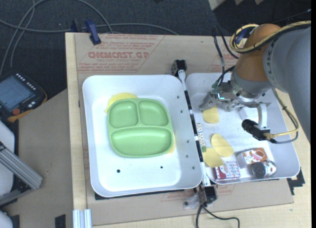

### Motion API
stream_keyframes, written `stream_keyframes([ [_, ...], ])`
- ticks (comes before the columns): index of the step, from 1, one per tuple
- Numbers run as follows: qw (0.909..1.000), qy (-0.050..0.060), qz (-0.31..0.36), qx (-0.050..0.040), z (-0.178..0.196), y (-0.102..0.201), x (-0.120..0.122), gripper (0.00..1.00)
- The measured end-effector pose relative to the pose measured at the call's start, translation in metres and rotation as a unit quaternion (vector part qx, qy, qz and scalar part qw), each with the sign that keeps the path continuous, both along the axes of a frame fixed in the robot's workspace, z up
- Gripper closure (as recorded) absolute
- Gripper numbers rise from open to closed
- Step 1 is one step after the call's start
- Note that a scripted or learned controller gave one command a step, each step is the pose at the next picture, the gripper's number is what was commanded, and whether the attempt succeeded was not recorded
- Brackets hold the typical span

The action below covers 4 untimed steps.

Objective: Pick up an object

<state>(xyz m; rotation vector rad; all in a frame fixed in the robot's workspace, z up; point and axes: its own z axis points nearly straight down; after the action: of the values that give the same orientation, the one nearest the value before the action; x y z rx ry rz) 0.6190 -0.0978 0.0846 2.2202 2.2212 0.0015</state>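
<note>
My gripper (pixel 220 99) hangs low over the far left part of the right bin (pixel 286 138), under the orange-banded wrist (pixel 254 57). Just in front of it lies a small yellow disc (pixel 211 116), close to the gripper's tip; whether they touch I cannot tell. Two more yellow pieces (pixel 222 145) (pixel 213 159) rest nearer the front. A red and white packet (pixel 228 170) and a red-labelled pack with a dark end (pixel 256 162) lie at the bin's front edge.
The left bin (pixel 94 138) holds a green divided plate (pixel 140 127) with a yellow flat thing (pixel 120 98) sticking out behind it. A black connector with a yellow cable (pixel 255 129) hangs from the arm over the right bin. A black divider strip (pixel 193 123) separates the bins.
</note>
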Motion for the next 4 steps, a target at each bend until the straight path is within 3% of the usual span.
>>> stream_keyframes([
  [4, 1.0000, 0.000, 0.000, 0.0002, 0.0000, 0.0039, 0.0045, 0.00],
])
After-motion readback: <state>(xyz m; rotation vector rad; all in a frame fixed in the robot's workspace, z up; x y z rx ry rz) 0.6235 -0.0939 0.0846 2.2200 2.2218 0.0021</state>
